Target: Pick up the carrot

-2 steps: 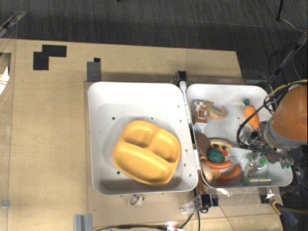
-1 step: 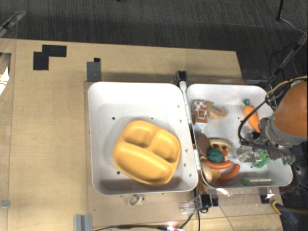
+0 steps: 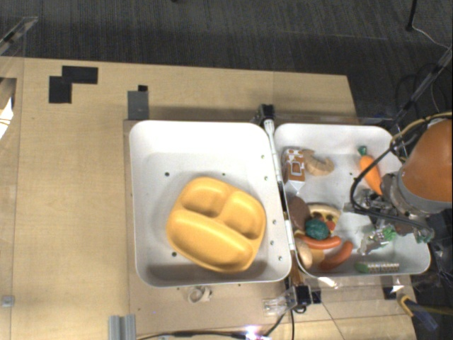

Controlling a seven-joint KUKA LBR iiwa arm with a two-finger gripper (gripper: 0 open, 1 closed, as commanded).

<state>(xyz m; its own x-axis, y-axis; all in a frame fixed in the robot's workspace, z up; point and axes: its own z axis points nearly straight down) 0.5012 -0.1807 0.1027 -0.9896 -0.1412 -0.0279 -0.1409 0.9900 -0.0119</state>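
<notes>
Two white bins, the left bin [image 3: 145, 190] and the right bin [image 3: 340, 137], lay on a pale tan wooden bench [image 3: 64, 211] marked with black rectangular patches [image 3: 71, 83]; the floor [image 3: 212, 20] behind was dark grey with a fine woven texture. A glossy yellow bread-shaped toy [image 3: 216, 222] occupied the left bin. In the right bin were an orange carrot [image 3: 368, 167] with a green top, a brown-and-white printed packet [image 3: 295, 166], a beige piece [image 3: 320, 165], a dark brown item [image 3: 298, 209], a teal-green object [image 3: 318, 228] and a red sausage [image 3: 335, 255]. The arm [image 3: 430, 168] showed an orange band above grey metal.
</notes>
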